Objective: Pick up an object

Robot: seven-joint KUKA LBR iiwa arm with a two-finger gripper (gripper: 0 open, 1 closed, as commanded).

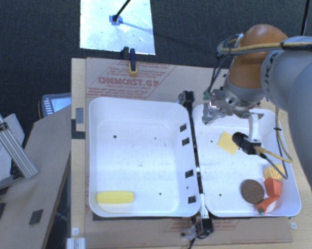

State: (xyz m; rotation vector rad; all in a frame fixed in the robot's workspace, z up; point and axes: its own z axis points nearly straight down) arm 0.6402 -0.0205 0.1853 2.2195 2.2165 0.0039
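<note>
Camera view shows a smooth yellow corn-shaped piece [115, 197] lying flat in the left bin [138, 113], at its near-left corner. Over the right bin [288, 205], the gripper [213, 112] hangs at the far-left corner; how wide it stands, I cannot tell. Further right lie a flat yellow wedge [227, 142], a brown round disc [252, 191] and an orange carrot-like piece [268, 203].

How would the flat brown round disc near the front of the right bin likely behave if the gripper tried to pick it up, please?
The flat brown round disc lies low on the right bin floor, so fingers probably find little edge to grip. It looks stiff and light, and may slide when pushed. An orange piece beside it could be nudged.
</note>
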